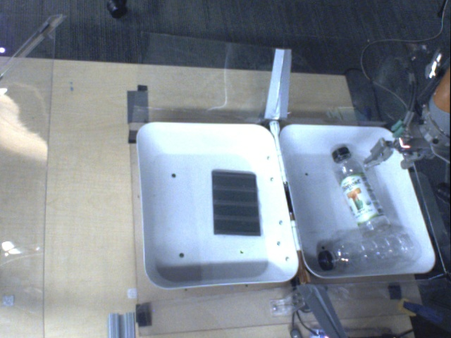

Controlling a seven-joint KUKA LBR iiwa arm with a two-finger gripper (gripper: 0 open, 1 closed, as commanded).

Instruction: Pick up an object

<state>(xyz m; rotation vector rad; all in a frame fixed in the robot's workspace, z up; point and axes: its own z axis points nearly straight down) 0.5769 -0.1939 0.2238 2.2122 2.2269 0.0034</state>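
Note:
A clear plastic bottle (356,189) with a black cap and a green-and-orange label lies in the right bin (310,153), pointing towards the back. A second clear bottle (366,248) with a black cap lies along that bin's front wall. A dark ribbed rectangular block (236,203) rests flat in the middle of the left bin (162,189). My gripper (390,158) hangs over the right bin's back right part, just right of the labelled bottle's cap end. It is open, with nothing between its fingers.
A metal divider strip (279,83) runs back from where the two bins meet. Cables (387,62) loop behind the right bin near the arm (440,104). The wooden bench (70,224) spreads out to the left of the bins.

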